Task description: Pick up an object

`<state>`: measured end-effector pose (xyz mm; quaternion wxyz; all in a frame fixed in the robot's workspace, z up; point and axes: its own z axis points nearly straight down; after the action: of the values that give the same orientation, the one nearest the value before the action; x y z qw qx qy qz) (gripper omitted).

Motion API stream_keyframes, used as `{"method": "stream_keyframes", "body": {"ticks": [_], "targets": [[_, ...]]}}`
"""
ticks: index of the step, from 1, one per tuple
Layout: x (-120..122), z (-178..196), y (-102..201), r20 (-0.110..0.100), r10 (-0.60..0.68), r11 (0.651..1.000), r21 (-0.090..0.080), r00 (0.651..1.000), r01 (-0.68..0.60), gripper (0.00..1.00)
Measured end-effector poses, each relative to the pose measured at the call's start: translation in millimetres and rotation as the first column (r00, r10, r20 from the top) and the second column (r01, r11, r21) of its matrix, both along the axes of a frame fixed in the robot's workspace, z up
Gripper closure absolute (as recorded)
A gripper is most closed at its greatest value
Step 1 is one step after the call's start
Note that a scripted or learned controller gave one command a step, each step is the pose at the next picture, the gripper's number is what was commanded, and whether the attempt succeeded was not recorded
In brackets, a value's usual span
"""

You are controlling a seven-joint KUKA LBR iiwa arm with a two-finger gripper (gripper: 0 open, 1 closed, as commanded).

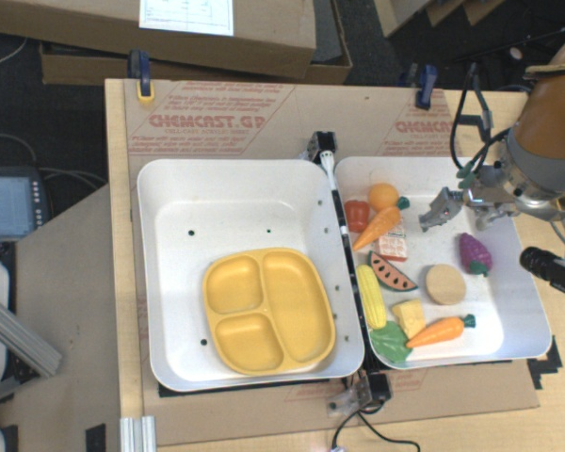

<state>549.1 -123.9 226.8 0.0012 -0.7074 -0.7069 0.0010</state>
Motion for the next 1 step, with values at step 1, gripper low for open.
{"method": "stream_keyframes", "body": {"ticks": [1], "targets": [[45.6,-130.5,3.7,0.006,0.0,1.0,-0.001,1.0,0.0,0.0]]}}
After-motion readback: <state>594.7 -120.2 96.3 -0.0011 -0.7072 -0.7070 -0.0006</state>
